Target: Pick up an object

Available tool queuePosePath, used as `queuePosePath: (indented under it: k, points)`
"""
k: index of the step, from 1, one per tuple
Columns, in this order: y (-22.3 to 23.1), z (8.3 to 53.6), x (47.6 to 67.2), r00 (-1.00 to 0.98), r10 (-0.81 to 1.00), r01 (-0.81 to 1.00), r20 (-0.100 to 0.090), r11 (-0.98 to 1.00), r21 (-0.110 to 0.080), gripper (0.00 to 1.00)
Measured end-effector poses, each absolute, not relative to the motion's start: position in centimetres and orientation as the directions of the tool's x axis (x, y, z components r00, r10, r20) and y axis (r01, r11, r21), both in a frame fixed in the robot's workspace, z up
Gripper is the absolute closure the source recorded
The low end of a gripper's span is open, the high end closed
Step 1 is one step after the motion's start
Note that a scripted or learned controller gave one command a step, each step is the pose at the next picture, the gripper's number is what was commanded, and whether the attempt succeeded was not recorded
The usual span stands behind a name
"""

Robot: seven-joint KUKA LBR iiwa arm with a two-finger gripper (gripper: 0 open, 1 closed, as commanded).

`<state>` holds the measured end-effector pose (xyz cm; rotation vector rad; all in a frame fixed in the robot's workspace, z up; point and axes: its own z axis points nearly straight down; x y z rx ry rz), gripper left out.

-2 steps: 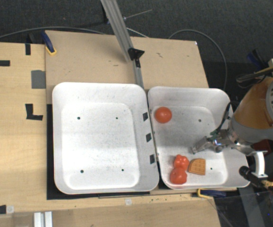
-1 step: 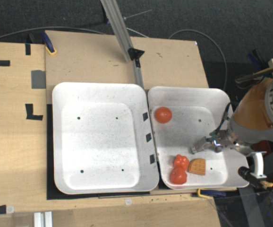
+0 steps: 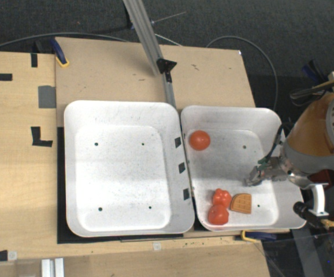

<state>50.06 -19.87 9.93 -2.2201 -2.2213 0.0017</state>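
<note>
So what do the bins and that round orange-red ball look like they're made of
Bins: likely moulded plastic, matte white, with rounded corners and a raised lip. Round ball: probably plastic or rubber, smooth and evenly orange-red with a soft sheen; the view can't settle which.

A robotics lab: plywood bench (image 3: 126,68), white bins (image 3: 121,111), trailing cables (image 3: 259,51).
</note>
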Motion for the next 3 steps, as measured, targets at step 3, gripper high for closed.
queuePosePath:
  k: [3]
  points:
    - [-20.3, 25.6, 51.2, -0.002, 1.000, 1.000, -0.002, 0.002, 0.003, 1.00]
